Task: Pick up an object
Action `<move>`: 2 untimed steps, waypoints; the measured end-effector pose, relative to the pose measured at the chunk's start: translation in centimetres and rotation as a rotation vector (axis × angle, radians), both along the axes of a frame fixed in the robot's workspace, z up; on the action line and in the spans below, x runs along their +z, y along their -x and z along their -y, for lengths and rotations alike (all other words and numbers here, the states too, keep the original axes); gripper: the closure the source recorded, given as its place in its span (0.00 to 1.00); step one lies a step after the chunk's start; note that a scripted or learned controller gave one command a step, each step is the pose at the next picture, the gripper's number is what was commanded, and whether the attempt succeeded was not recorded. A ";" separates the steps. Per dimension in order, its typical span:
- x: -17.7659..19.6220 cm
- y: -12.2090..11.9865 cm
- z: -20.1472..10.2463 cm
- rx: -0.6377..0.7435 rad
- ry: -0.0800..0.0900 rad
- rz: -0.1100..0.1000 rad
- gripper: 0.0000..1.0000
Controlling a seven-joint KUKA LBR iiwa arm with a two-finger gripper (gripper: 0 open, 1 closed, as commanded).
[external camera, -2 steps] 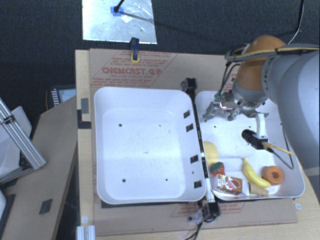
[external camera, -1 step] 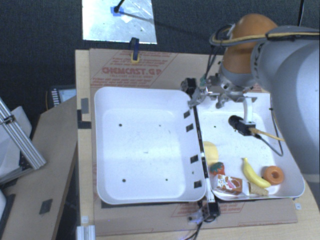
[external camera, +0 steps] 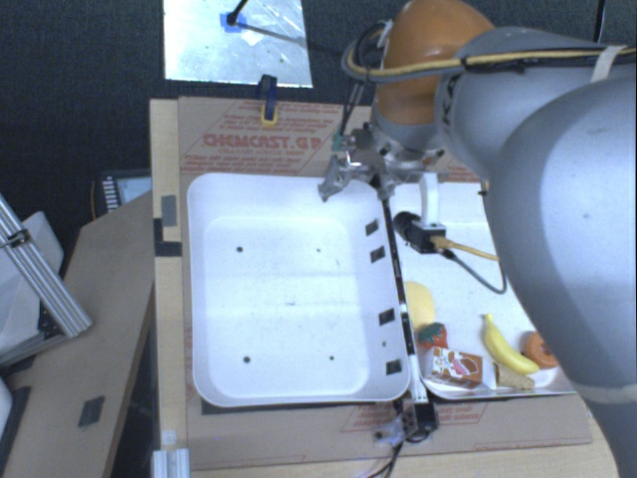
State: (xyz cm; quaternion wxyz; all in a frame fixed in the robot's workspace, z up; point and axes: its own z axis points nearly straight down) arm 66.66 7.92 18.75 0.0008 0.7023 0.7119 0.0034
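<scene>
1. Starting at the left: shallow white left bin [external camera: 279, 297], sitting on brown cardboard [external camera: 249, 137].
2. Hovering over the far corner of that bin, near the divider between the two bins: gripper [external camera: 343, 179], nothing visible between its fingers; spread or closed cannot tell.
3. Lying in the right bin [external camera: 460, 232], at its near end: yellow lemon [external camera: 419, 302], red packet [external camera: 456, 366], banana [external camera: 506, 347], orange fruit [external camera: 538, 350], partly hidden by the grey arm [external camera: 557, 187].

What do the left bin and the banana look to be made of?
Left bin: probably moulded plastic, smooth matte white, judging by its rounded corners and even surface. Banana: glossy, uniform yellow with a dark tip; likely a plastic toy, though real fruit can't be excluded.
</scene>
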 end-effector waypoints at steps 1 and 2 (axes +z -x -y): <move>-11.0 2.8 -7.2 -0.003 0.001 -0.013 0.00; -10.2 -0.1 -13.1 -0.004 -0.001 -0.001 0.00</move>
